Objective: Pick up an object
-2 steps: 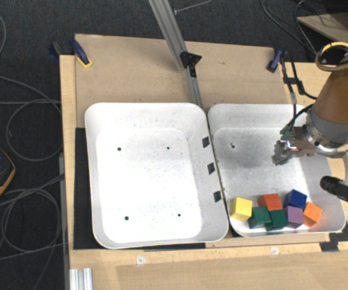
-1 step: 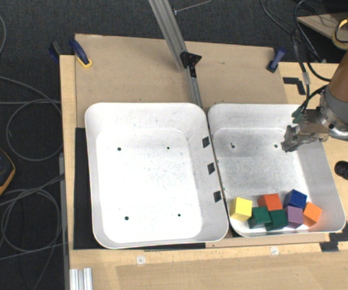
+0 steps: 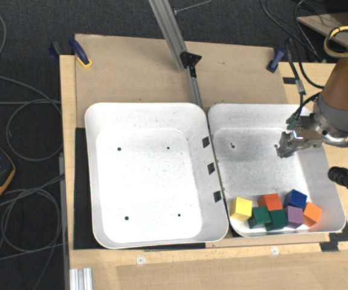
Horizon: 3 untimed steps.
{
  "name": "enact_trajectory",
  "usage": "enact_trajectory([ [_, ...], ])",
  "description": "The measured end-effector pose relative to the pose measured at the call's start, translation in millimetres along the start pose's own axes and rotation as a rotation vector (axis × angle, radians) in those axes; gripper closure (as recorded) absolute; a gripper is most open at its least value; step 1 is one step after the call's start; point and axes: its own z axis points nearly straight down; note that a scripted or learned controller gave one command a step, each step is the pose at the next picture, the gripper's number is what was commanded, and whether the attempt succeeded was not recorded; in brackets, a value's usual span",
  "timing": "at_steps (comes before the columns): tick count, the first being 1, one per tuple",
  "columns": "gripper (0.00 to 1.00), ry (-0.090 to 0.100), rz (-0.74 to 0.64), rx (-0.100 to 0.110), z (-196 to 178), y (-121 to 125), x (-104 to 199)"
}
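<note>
Several small blocks lie bunched at the near edge of the right bin [image 3: 246,162]: a yellow block [image 3: 242,208], a green block [image 3: 269,217], a red-orange block [image 3: 271,201], a blue block [image 3: 296,197], a purple block [image 3: 295,214] and an orange block [image 3: 312,212]. My gripper [image 3: 286,148] hangs over the right bin's far right part, well behind the blocks, with nothing seen between its fingers. The arm's grey and orange wrist [image 3: 343,95] comes in from the right.
The left bin [image 3: 144,174] sits beside the right one, joined by black clips [image 3: 211,168]. A slanted metal rail [image 3: 171,29] crosses the wooden bench at the back. Blue clamps [image 3: 80,53] hold the board's far corners. Cables lie on the floor around.
</note>
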Motion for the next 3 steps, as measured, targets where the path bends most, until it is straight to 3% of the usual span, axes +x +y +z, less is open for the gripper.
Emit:
enact_trajectory([
  [3, 1.00, 0.001, -0.006, -0.006, -10, 74, 148],
])
